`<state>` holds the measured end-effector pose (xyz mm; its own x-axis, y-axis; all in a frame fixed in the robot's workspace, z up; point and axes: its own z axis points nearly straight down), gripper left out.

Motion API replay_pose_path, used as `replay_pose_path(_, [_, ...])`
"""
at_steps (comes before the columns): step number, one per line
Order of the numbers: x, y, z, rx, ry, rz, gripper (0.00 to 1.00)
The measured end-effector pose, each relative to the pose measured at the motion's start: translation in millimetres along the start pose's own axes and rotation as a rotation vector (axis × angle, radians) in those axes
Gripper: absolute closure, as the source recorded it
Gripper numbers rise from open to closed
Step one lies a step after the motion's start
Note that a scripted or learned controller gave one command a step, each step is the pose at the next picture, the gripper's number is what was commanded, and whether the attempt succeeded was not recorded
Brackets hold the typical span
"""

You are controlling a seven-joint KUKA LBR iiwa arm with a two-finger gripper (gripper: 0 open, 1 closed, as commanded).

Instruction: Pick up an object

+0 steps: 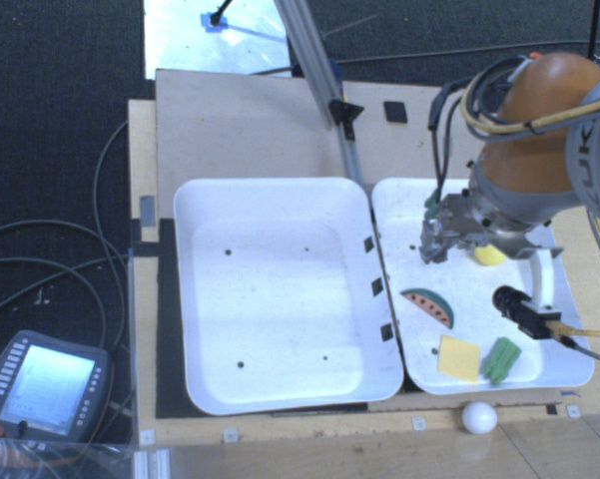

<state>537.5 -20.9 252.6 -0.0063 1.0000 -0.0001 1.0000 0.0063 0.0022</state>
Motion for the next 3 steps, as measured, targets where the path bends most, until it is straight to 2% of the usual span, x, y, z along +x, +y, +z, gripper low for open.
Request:
replay_pose_path(1, [11.3,-1.9,55.2,0.006,0.0,0.006,1.0])
replay_pose_path(2, [9.5,16.4,66.6,0.002,0.0,0.006,1.0])
replay_pose_path(3, [-1.6,16.9,66.0,0.001,0.0,0.007,1.0])
